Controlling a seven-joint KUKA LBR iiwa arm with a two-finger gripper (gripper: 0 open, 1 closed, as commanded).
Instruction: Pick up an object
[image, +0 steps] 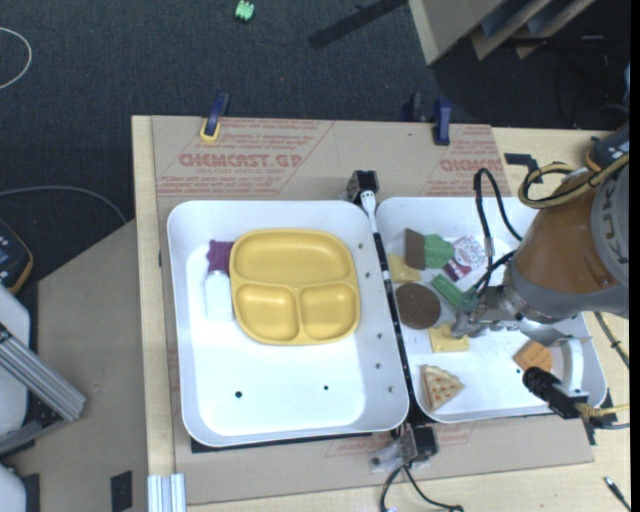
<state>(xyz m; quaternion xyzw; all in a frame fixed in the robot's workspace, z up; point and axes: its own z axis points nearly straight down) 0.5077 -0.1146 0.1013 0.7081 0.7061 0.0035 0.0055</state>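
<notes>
- The bench (300, 150) carries two shallow white bins side by side: the left bin (290, 400) and the right bin (500, 400).
- The arm (565, 250) reaches in from the right over the right bin, its orange band above the wrist and the grey wrist angled down and leftward toward the cluster of objects.
- A yellow divided tray (295, 283) sits in the upper half of the left bin, with a purple piece (219, 254) and a white piece (217, 295) tucked at its left edge.
- The pickable things lie in the right bin: a brown round disc (417, 305) near the dividing wall, a green block (436, 250) above it, a pizza-slice toy (441, 385) toward the front, and a yellow flat piece (449, 342) just below the gripper.
- The gripper (468, 322) is low among these, just right of the brown disc and above the yellow piece; whether it touches either is unclear.
- Whether the fingers are apart or together cannot be told at this size.
- Judging from this, nothing is lifted yet: every object appears to rest on the bin floor, so the grasp and the lift remain.
</notes>
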